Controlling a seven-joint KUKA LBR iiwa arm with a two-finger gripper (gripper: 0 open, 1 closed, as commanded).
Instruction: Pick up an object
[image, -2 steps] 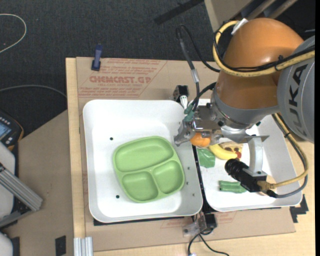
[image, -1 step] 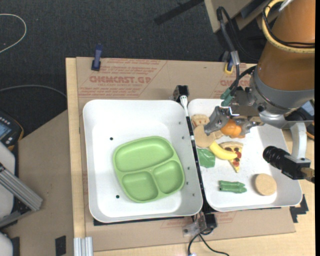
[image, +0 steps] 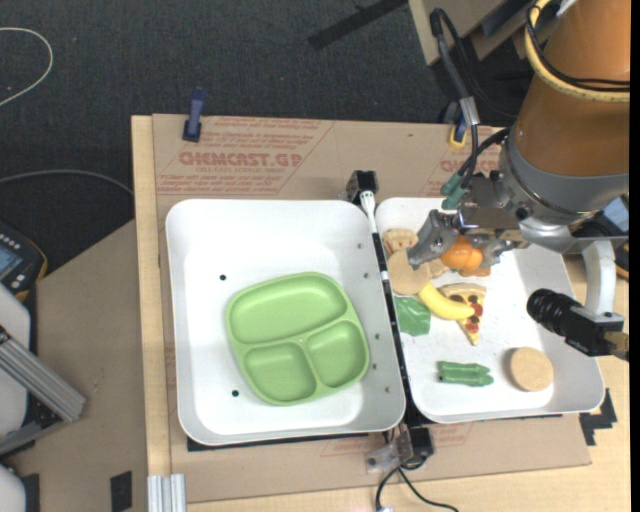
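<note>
Camera: single fixed overhead view, slanted.
Looks down on both white bins (image: 190, 300), moderately near; the arm (image: 570, 110) enters from the view's right.

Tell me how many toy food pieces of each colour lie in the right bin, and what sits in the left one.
Right bin, as far as shows:
Orange: 1, orange fruit
Yellow: 1, banana
Green: 2, leaf piece, bean pod
Tan: 3, round cookie, pizza slice, piece at the bin's left
Left bin: 1, green divided plate
Total: 8
</note>
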